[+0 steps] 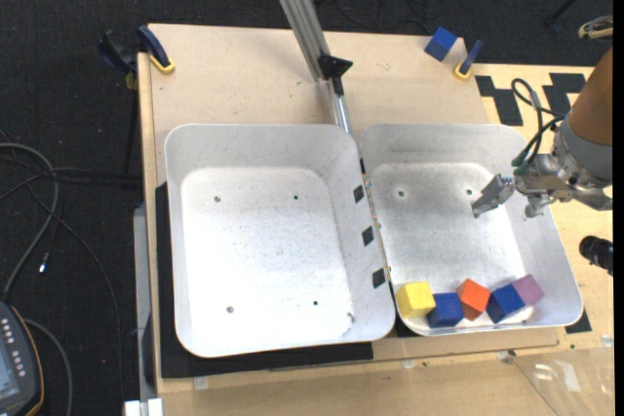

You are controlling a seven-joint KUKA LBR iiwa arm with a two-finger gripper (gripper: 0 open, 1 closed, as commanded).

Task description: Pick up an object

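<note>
The arm (595, 127) comes in from the right edge of the frame, and its claw (507, 195) hangs over the right-hand bin (439, 161), toward that bin's right wall and about midway down it. 2 fingers seem to stick out, one pointing left and another just right of it, with nothing between them; the claw looks open and is gripping nothing.

The things to pick sit well below it in the frame, crowded along the bin's bottom edge at lower right: a yellow block (416, 297), a blue block (446, 309), an orange block (474, 296), a second blue block (506, 302) and a purple block (527, 288). They lie in a row, each touching or just beside its neighbour.

I judge this to be the approach step: no block has been taken yet, and the claw is well apart from all 5. The next move calls for travelling toward the bottom of the frame, picking 1 block, and coming down with the fingers on either side of it. The yellow block at the left end looks the easiest, since one side is free.

The crowding stands in the way, for the fingers may strike a neighbour, and the bin's raised rim sits close behind the row. The left-hand bin (253, 239) lies beside it. A slanted metal pole (297, 0) crosses the top, and another blue block (442, 42) rests on the bench (244, 73) at upper right.
</note>
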